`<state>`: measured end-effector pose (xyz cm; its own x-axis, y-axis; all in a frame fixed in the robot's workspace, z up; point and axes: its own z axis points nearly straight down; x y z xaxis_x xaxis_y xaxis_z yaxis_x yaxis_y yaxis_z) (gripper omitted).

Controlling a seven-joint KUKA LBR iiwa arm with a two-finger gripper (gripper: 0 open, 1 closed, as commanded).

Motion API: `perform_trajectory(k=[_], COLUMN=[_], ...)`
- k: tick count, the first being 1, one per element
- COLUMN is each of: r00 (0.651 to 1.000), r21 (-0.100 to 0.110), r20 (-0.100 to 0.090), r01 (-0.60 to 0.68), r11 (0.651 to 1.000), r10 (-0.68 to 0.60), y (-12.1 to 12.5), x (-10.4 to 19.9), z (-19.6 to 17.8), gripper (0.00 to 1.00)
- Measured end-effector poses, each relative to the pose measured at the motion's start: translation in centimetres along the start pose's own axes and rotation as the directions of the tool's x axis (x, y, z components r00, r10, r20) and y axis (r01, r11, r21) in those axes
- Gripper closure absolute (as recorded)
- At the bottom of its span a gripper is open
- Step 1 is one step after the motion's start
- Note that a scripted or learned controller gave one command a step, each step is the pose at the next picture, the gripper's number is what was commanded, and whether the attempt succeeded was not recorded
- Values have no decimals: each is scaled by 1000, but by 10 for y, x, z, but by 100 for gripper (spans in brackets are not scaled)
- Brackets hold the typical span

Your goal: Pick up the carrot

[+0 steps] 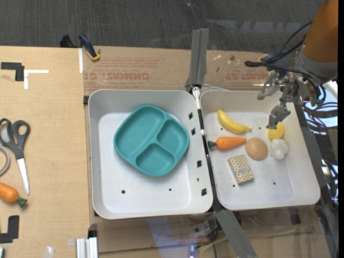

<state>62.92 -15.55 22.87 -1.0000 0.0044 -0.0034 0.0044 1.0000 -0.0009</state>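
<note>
The carrot (pixel 231 142) is orange with a green stem end. It lies in the right bin (pixel 301 195) near its left wall, pointing right toward a brown egg (pixel 257 149). My gripper (pixel 273 104) hangs over the bin's upper right part, up and to the right of the carrot and well apart from it. Its fingers (pixel 279 114) are spread, with nothing between them. The lower fingertip sits just above a small yellow item (pixel 277 131).
A banana (pixel 233 122), a white lump (pixel 279 150) and a speckled sponge block (pixel 241 169) share the right bin. The left bin (pixel 107 198) holds a teal divided plate (pixel 152 140). Scissors (pixel 17 147) and a second carrot (pixel 8 193) lie on the bench at far left.
</note>
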Motion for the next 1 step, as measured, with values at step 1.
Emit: perform_trajectory(k=[1], r00=[986], r21=[-2], r20=[-1], r01=[167], r11=[986], r10=[-167], y=[56], x=[24], z=[108], gripper=[0])
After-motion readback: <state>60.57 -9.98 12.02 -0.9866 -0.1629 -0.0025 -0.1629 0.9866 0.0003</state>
